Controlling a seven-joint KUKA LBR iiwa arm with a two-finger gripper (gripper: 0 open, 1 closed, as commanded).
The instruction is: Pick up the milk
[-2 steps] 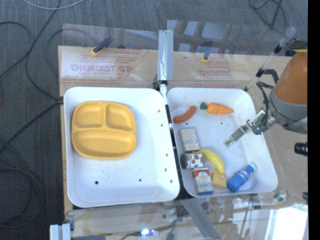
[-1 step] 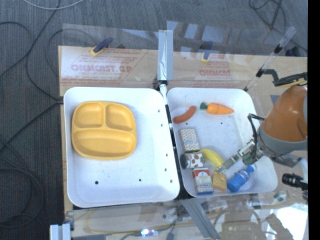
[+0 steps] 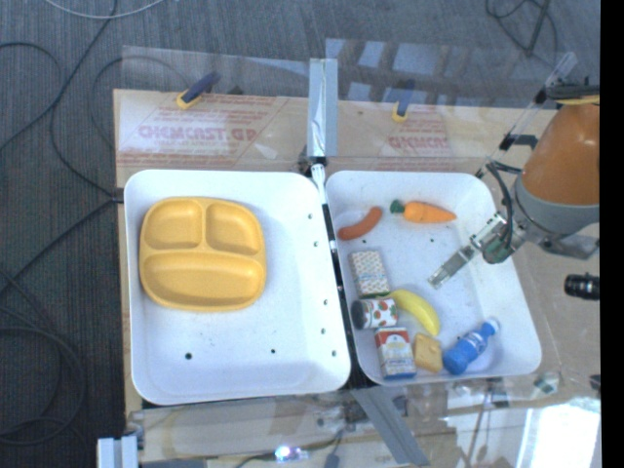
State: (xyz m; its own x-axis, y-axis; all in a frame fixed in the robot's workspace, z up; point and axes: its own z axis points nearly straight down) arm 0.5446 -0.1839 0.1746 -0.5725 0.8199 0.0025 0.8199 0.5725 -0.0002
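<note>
The milk (image 3: 395, 351) is a small red and white carton lying near the front edge of the right bin (image 3: 507, 291). It lies between a dark can (image 3: 374, 312) behind it and an orange-yellow block (image 3: 427, 352) to its right. My gripper (image 3: 441, 275) hangs over the middle right of the same bin, slanting down to the left from the orange-banded wrist (image 3: 564, 164). It is behind and to the right of the milk, well apart from it, and nothing shows held in it.
The right bin also holds a sausage (image 3: 359, 223), a carrot (image 3: 424, 212), a checkered box (image 3: 370, 271), a banana (image 3: 417, 310) and a blue bottle (image 3: 470, 347). A yellow divided plate (image 3: 203, 253) lies in the left bin (image 3: 234, 359).
</note>
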